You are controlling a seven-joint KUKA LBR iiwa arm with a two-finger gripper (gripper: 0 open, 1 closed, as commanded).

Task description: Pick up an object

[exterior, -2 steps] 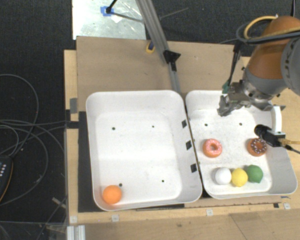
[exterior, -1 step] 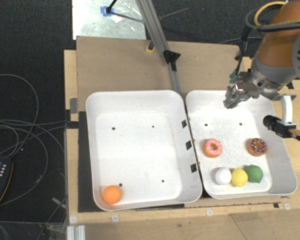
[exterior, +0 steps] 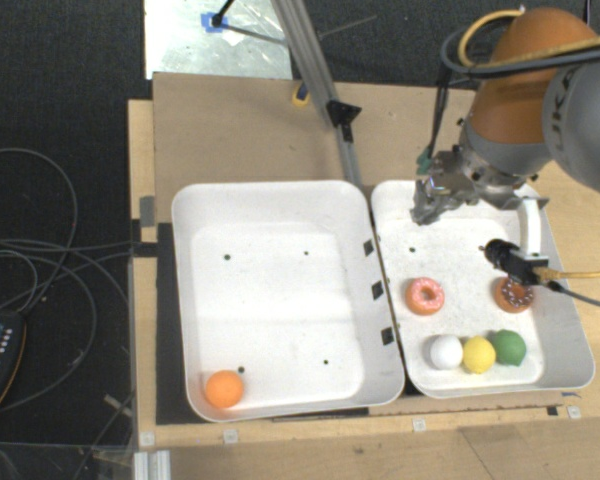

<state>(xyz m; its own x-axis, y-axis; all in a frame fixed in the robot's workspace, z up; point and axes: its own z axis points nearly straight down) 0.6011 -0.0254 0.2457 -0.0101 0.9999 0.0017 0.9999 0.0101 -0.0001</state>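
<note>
End effector (exterior: pixel 432 203) hangs over the right bin's (exterior: pixel 578 363) far end, grip state indiscernible; arm bends in from the right; pink doughnut (exterior: pixel 425 296) lies mid-bin, apart from it.

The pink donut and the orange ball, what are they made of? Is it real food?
Probably not real. The pink donut looks like moulded plastic or rubber: even colour, smooth matte icing, neat ring. The orange ball looks like smooth plastic or foam, plain and evenly coloured, though the view is too coarse to be sure.
</note>
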